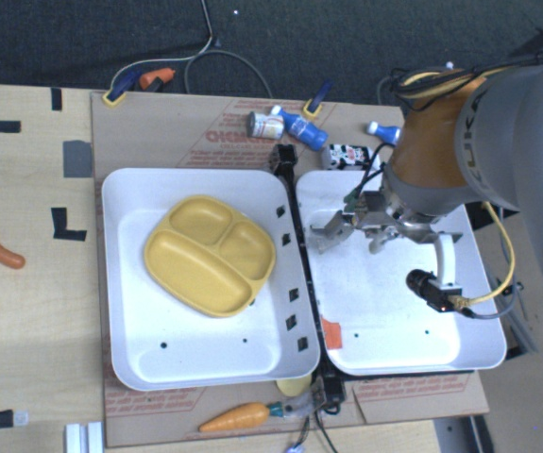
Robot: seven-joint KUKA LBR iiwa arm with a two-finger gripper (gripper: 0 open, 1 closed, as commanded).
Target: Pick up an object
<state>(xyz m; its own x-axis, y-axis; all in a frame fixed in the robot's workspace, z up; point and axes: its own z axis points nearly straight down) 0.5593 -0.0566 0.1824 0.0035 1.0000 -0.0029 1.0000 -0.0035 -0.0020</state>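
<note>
My gripper (350,237) hangs over the back left part of the right bin (394,343), under the arm's orange band. Its two grey fingers (324,231) stand apart, open, and I see nothing between them. A small orange piece (331,334) lies at the front left of the right bin, well in front of the gripper. In the left bin (139,343) a yellow divided plate (210,253) lies flat, to the left of the gripper across the bins' shared wall.
Outside the bins, a toy carrot (236,418) lies on the bench at the front and a sausage (0,246) at the far left. Blue and white clamps and a small bottle (290,125) sit behind the bins. A black cable fitting (429,289) hangs over the right bin.
</note>
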